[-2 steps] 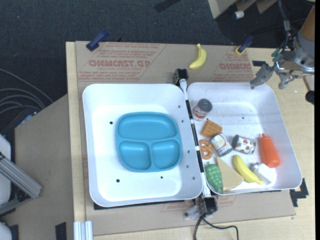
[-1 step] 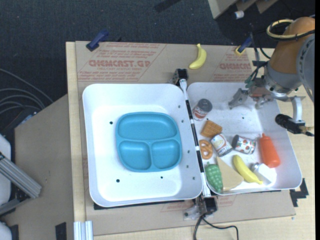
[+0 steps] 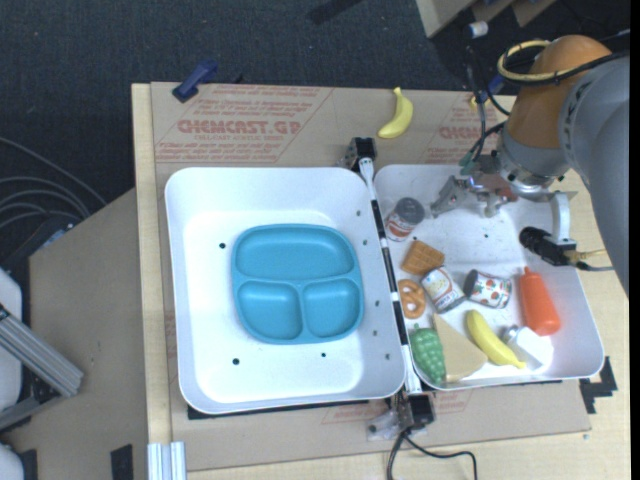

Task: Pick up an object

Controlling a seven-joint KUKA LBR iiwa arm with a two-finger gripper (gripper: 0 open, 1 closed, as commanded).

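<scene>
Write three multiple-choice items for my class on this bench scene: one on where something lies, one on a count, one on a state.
1. Where is the blue divided tray?
A. left bin
B. right bin
C. on the bench

2. How many bananas are in view?
A. one
B. two
C. four

3. How is the gripper placed?
A. inside the left bin
B. above the right bin's far end
C. off the bench

Key: 1 A, it sits inside the left bin. 2 B, one banana lies on the bench, one in the right bin. 3 B, it hangs over that bin's far end.
</scene>
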